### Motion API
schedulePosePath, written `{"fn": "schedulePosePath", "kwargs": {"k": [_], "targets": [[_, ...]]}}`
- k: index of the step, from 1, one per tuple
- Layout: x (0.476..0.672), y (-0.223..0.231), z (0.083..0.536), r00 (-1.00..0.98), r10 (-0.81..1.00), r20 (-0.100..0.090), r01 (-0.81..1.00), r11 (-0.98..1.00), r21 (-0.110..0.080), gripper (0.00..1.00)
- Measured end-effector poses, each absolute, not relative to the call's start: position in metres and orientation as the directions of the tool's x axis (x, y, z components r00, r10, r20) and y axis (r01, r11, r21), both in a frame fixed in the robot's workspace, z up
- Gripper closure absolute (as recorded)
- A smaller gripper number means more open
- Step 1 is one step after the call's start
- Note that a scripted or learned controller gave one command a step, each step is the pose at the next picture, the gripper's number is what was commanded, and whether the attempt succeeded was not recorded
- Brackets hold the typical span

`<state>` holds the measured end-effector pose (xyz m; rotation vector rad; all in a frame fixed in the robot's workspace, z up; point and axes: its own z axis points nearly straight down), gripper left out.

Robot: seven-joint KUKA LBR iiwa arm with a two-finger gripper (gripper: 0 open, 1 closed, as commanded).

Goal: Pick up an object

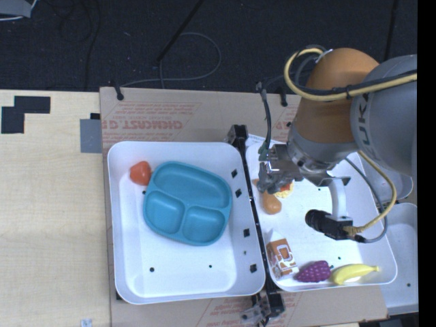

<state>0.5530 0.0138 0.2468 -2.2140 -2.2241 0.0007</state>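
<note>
One small orange ball [272, 204] lies in the right bin [381, 247], just below the gripper [270, 178], close to its tips; whether it is touched cannot be told. Whether the tool is open or closed cannot be told. Beside the tool, to its right, one yellow-orange piece [283, 190] is partly hidden. Further below it, along the bin's near edge, lie one small carton [281, 257], one bunch of purple grapes [313, 272] and one banana [353, 273]. To the tool's left, the other bin [136, 278] holds one blue divided plate [187, 202] and one red tomato [140, 173].
</note>
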Motion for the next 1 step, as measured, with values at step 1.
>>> {"fn": "schedulePosePath", "kwargs": {"k": [1], "targets": [[0.5537,0.0658,0.2477,-0.005,1.000,0.002,1.000,0.005,-0.003,1.00]]}}
